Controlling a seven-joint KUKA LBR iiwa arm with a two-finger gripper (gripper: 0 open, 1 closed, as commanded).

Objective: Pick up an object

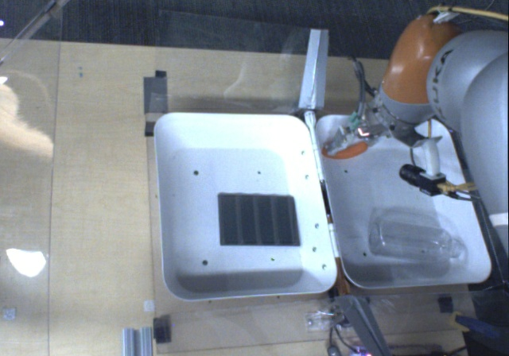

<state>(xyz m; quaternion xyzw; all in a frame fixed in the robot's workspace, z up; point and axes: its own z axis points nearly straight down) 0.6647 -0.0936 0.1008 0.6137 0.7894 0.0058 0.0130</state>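
From the overhead camera view, the gripper [355,129] sits low in the far corner of the right bin [413,263], beside the divider between the two bins. Whether its jaws are open or closed I cannot tell; the wrist and cabling blur that part together.

Just below the jaws, touching or nearly so, lies an orange object [347,149], flat and rounded, against the bin's wall. Its long axis appears to run across the bin, roughly level with the divider-to-arm direction, though most of it is tucked under the tool, so which way it points is unclear. Nothing shows it between the fingers, so I would not call it held.

Well away from the jaws, toward the near edge of the same bin, lies a clear plastic bottle [415,238] on its side. Its long axis runs across the bin, one end toward the divider and the other toward the arm's side; which end carries the neck is hard to read through the transparency.

To the jaws' far side, beyond the divider, the left bin [183,187] carries a dark ribbed block [258,219] lying flat.

The risks, as I judge them: the orange object is crowded into the corner, so a closing finger could strike the wall or divider, or push the object away. The bottle is likely slick and round, and could roll out of a pinch.
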